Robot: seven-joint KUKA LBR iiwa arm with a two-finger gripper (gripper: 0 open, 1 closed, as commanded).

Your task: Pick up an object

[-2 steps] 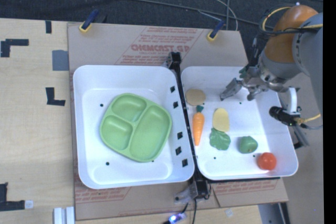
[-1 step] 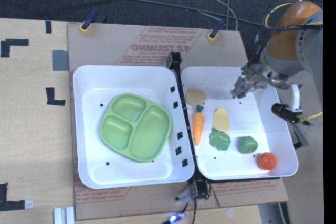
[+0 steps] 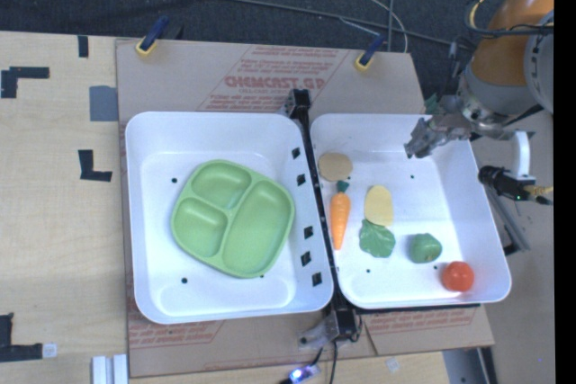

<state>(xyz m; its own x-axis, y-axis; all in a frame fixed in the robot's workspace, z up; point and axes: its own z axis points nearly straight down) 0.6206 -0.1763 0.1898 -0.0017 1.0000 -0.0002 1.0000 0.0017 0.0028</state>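
Note:
The right bin (image 3: 468, 184) holds several toy foods: a tan round piece (image 3: 335, 165), an orange carrot (image 3: 339, 218), a pale yellow piece (image 3: 379, 204), a dark green leafy piece (image 3: 377, 239), a green lump (image 3: 425, 246) and a red tomato (image 3: 458, 275). My gripper (image 3: 421, 142) hangs over the bin's upper right part, apart from all of them, with nothing seen between its fingers.
The left bin (image 3: 148, 193) holds a green divided plate (image 3: 234, 217). Both bins rest on a cardboard sheet (image 3: 270, 76) clamped to the bench. A black divider (image 3: 306, 184) runs between the bins. Cables (image 3: 396, 13) cross the dark floor behind.

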